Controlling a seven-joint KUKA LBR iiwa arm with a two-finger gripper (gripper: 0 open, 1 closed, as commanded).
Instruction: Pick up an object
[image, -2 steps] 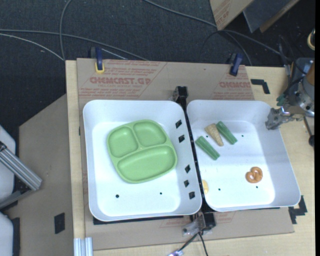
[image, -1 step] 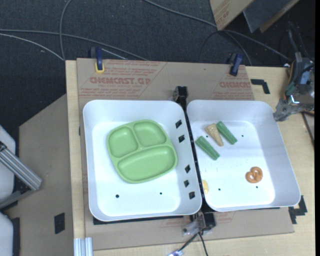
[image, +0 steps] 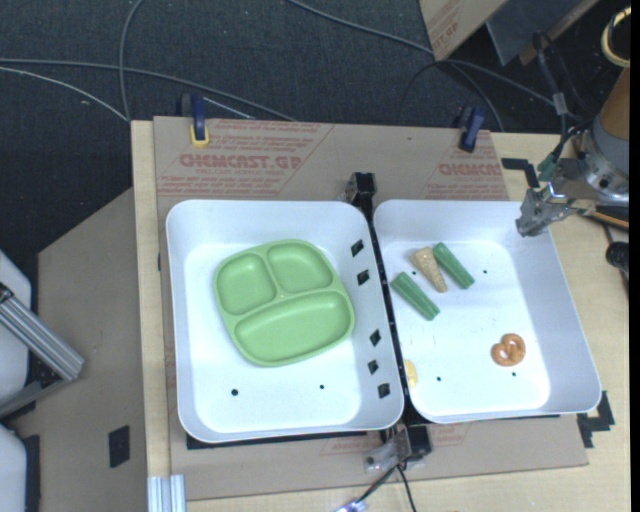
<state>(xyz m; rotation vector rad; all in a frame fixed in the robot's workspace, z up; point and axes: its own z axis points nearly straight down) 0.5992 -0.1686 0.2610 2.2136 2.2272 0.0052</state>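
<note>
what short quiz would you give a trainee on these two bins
1. True or false: the green three-compartment plastic tray lies in the right white bin.
2. How many green sticks lie in the right bin?
3. Which lies nearest the gripper: A the orange pretzel-shaped piece, B the tan cone-shaped piece?

Key: 1 false, it lies in the left white bin. 2 two. 3 B.

Occlusion / crop notes

Arm (image: 612, 150) cut off by right edge — just wrist end in frame. Gripper (image: 532, 215) too small and blurry to read the fingers. Yellow bit (image: 410, 375) at the bin divider — half hidden, can't identify.
</note>
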